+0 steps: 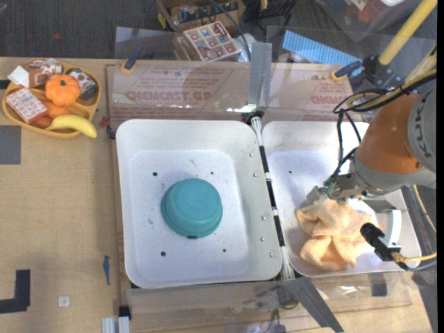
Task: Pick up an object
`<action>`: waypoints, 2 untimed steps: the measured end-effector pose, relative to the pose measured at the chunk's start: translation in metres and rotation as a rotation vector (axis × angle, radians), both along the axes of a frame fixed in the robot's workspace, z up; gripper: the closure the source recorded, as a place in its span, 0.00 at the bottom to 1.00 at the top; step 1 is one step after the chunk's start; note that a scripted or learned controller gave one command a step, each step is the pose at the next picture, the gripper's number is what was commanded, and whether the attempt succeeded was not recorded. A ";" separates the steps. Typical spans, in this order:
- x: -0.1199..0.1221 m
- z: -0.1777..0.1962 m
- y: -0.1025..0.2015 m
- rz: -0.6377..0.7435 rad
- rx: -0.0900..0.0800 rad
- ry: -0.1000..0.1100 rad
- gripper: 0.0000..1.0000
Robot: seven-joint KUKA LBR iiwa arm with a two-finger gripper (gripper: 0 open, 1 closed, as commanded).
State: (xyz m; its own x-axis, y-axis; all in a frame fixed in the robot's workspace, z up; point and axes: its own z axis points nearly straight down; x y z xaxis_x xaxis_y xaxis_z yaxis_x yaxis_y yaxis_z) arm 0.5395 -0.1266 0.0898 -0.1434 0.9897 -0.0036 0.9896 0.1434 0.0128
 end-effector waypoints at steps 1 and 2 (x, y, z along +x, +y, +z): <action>-0.047 0.000 0.021 0.075 0.000 0.000 0.00; -0.046 0.011 0.021 0.072 -0.001 -0.005 1.00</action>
